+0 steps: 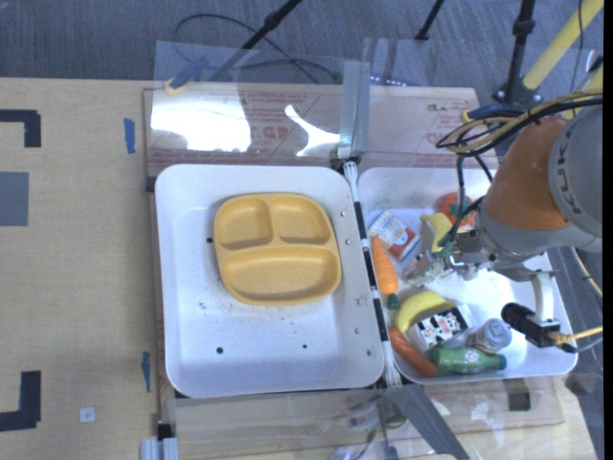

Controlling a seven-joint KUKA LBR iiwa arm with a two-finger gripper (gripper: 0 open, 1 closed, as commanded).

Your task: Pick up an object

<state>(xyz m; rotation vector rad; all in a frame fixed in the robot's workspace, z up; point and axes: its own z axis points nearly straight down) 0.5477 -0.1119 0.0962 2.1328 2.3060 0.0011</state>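
Bench [77,257], wood, qty 1. Carries 2 shallow white bins side by side.

Left bin [192,343], qty 1. Holds 1 yellow divided plate [277,248], 3 compartments, lying flat toward the bin's upper middle. A few dark specks on the bin floor below it.

Right bin [556,353], qty 1. Crowded w/ small items, partly covered by the arm.

Arm [546,175], qty 1, grey w/ orange band, reaching in from the right over the right bin's upper half.

Gripper [433,262], qty 1, low over the bin's middle, pointing left. Finger spacing: can't tell, metal parts blur together w/ clutter beneath.

Pickable items in right bin, approx largest to smallest:
- Bananas, qty 2: one [422,307] just below the gripper; one [438,228] just above it, close to the wrist.
- Carrots, qty 2: one [385,268] upright along the bin's left wall, just left of the gripper; one [412,355] at lower left.
- Green bottle [465,358], qty 1, lying on its side near the front edge.
- Printed packet [393,230], qty 1, upper left.
- Dark card box [442,327], qty 1, touching the lower banana.
- Grey round cap piece [494,333], qty 1, beside the bottle.
- Red item [448,202], qty 1, mostly hidden by the arm.

Nothing visibly between the fingers.
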